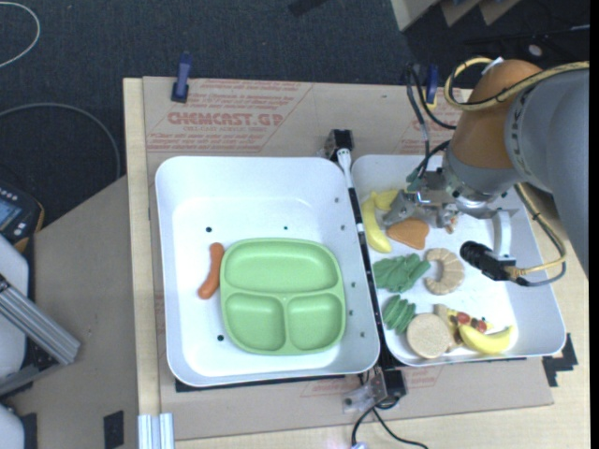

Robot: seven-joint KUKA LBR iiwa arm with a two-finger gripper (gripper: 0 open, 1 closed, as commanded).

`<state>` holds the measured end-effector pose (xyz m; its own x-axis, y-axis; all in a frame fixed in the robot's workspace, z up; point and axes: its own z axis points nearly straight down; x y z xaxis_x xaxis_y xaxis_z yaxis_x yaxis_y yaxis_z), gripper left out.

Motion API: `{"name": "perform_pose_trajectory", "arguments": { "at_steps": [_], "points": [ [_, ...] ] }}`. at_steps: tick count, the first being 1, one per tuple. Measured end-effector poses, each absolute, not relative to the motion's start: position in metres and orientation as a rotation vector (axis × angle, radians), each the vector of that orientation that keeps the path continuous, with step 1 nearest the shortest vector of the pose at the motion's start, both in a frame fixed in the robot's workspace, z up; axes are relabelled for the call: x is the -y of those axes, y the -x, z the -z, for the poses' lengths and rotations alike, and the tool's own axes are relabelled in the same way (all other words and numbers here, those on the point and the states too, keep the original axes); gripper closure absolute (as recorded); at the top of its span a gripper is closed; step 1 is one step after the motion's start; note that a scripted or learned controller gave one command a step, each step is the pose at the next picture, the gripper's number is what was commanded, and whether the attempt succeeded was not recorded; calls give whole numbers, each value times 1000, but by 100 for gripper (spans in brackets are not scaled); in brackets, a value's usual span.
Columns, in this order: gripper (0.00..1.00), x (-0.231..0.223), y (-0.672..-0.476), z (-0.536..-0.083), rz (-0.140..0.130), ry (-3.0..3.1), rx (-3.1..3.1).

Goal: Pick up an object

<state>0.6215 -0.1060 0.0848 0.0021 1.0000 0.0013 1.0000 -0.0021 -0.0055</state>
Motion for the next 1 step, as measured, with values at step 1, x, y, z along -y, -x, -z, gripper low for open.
{"name": "perform_pose_trajectory", "arguments": {
  "at_steps": [1],
  "points": [
    [0, 91, -569, -85, -4, 2221, 2215]
  ]
}}
